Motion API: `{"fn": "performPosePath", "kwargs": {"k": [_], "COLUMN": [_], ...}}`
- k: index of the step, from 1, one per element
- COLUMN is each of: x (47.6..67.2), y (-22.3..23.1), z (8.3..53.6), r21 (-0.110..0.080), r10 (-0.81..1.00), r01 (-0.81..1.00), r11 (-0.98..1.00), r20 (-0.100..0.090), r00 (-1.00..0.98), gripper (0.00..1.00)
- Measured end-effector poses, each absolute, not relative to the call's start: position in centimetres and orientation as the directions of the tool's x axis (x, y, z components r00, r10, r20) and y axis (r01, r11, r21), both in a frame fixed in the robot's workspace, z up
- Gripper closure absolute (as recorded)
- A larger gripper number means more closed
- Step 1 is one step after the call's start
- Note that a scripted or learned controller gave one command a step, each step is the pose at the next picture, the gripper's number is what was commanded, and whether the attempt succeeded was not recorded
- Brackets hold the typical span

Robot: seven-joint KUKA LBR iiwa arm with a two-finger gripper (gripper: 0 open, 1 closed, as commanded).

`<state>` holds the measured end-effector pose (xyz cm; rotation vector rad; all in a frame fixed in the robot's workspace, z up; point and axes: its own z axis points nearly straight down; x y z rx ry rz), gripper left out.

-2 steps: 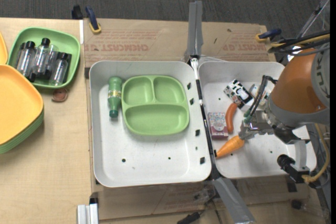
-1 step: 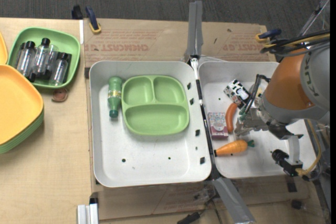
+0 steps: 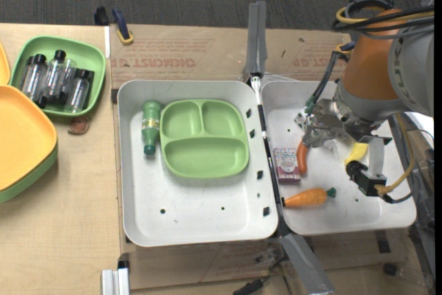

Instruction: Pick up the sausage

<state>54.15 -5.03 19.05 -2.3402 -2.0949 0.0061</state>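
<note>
The sausage (image 3: 302, 157), a small reddish-orange piece, is lying in the right bin (image 3: 387, 217), standing roughly on end in the picture and sitting just beside a small pink-and-white packet (image 3: 286, 164) on its left. My tool (image 3: 314, 129) is hovering close above and to the right of the sausage's upper end, and I cannot tell how it is set or whether it is touching the sausage at all. Below the packet, a toy carrot (image 3: 307, 198) is lying across the bin floor with its green tip pointing right. My grey arm (image 3: 376, 76) with its orange band is reaching in over the bin's right half, cables trailing beside it. In the left bin (image 3: 200, 217), a green divided plate (image 3: 204, 137) is resting near the top, with a green bottle (image 3: 150, 126) lying just beside its left edge. Farther left on the tabletop (image 3: 62, 231), a green tray (image 3: 59, 76) is holding several dark-capped vials, and stacked yellow plates (image 3: 21, 141) are sitting at the edge.
</note>
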Motion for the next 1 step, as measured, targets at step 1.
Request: {"fn": "performPosePath", "kwargs": {"k": [1], "x": [48.48], "y": [-12.70], "z": [9.93], "r21": [-0.004], "r10": [0.982], "r01": [0.982], "r11": [-0.189], "r20": [-0.001], "r00": [0.189], "gripper": [1.00]}}
